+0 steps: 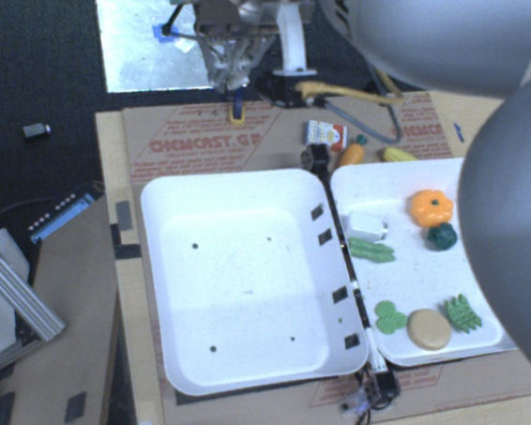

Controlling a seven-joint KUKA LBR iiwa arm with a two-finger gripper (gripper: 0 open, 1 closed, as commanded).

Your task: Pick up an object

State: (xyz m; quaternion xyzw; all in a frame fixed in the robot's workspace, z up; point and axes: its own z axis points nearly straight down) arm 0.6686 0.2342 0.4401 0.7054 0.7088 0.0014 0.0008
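Note:
My gripper (233,84) hangs high at the top of the camera view, over the cardboard behind the left bin (175,292), far from every object. Its fingers meet at the tips, with nothing between them. The right bin (403,178) holds an orange pumpkin (432,206), a dark teal ball (443,236), a white block (368,225), a green pea pod (374,253), a green leafy piece (390,316), a tan round piece (430,328) and a green ridged piece (462,313).
Behind the right bin lie a small carrot (352,153), a yellow piece (396,154) and a white and red item (323,135). A yellow marker (236,114) sits on the cardboard below the gripper. The grey arm (522,227) covers the right side.

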